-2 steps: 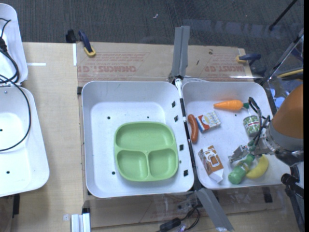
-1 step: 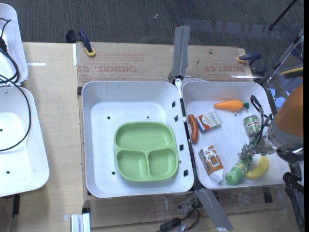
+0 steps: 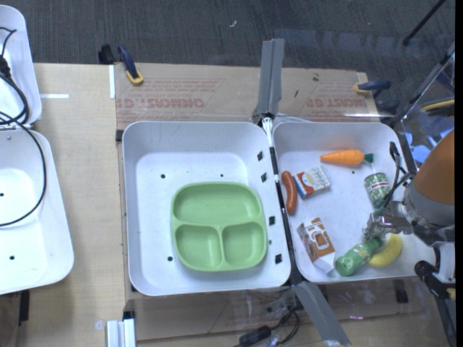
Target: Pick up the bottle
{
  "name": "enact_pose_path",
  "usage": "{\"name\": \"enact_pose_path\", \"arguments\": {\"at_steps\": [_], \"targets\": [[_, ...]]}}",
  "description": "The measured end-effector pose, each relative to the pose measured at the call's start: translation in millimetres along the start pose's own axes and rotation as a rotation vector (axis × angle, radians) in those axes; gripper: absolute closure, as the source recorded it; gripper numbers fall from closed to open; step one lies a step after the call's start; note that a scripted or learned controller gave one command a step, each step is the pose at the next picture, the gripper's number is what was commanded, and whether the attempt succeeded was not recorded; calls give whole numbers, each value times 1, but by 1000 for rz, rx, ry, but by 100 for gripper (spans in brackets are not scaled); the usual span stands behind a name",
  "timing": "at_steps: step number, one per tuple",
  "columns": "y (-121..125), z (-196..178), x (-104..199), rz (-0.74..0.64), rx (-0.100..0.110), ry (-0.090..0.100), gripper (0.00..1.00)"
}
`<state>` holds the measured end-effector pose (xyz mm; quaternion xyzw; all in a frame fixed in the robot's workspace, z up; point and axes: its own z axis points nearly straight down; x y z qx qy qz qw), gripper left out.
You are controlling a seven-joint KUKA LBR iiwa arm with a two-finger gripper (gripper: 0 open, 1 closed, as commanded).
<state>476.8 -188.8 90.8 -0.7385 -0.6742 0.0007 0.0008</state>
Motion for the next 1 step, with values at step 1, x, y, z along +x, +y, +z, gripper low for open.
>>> {"name": "enact_pose_path", "arguments": {"at_steps": [1], "targets": [[78, -140, -20, -258, -2, -2, 100]]}}
